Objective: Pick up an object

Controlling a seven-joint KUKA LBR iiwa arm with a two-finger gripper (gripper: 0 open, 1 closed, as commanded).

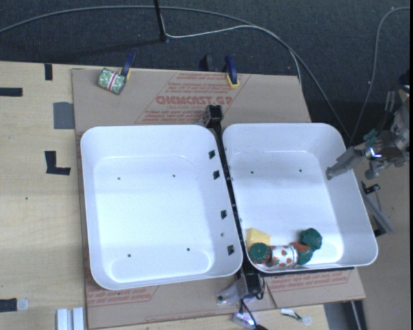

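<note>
Nothing picked up yet, judging from the layout. Clustered at about six o'clock in the right bin (344, 157), against its near wall: a yellow block (257, 237), a green round piece (259, 252) just below it, a white cylinder with red spots (283, 255), an orange-red piece (303, 254) touching that cylinder, and a teal round object (311, 238) at the cluster's right end. All packed close, several touching, none lifted off the bin floor. Left bin (151, 139) alongside, sharing the middle divider. At three o'clock of the frame, outside the right bin's far-right rim, the end effector (339, 168): a grey finger-like part reaching toward the rim, well apart from the cluster and above the bin edge, not over the objects. Cannot tell whether open or closed; too small and blurred at that edge. Nothing visible between its tips. On the desk (27, 205), at eleven o'clock beyond the bins, a small green-and-white patterned block (111, 80) lying on the cardboard sheet (186, 102), out of play. Left to do, as a judgement: travel inward and toward six o'clock, descend over one piece of the cluster, close, lift. Essentially the whole task ahead.
</note>
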